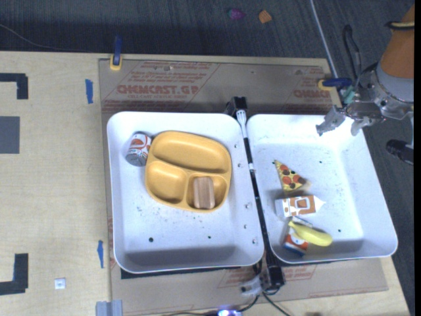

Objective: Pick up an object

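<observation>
The gripper (339, 124), fingers spread apart and holding nothing, hovers over the far right corner of the right bin (368, 176), while the nearest object, the pizza slice (289, 175), lies nearer and to its left, long axis running far-to-near.

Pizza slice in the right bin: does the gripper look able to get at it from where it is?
Probably yes. The gripper is over the right bin's far edge, and the pizza slice lies flat with nothing between them or on top of it.
</observation>
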You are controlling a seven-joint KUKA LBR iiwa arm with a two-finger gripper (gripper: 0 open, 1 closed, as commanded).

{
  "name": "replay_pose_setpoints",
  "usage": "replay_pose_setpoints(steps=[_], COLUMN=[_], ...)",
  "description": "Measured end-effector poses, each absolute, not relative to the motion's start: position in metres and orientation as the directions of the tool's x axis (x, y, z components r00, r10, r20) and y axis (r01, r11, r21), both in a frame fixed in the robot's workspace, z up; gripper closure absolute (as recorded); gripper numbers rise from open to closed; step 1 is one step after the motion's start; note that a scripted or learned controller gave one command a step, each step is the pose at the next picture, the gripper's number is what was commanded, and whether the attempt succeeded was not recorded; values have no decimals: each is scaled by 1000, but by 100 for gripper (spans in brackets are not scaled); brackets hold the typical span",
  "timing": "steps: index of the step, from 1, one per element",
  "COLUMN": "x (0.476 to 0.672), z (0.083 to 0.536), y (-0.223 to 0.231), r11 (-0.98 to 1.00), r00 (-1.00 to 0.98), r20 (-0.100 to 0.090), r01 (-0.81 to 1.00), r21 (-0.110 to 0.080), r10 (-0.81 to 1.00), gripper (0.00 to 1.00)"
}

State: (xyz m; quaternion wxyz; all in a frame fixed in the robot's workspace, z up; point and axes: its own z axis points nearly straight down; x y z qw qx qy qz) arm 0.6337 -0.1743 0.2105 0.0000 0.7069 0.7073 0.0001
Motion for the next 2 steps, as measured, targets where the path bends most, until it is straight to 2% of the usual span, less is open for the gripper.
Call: replay_pose_setpoints(steps=[1,2], x=[584,537], z=[95,89], y=[-144,-117], r11=[0,-2], r00=[0,2], r20=[0,-3], r01=[1000,1000], r21=[3,14], r10=[1000,1000], gripper=[0,0])
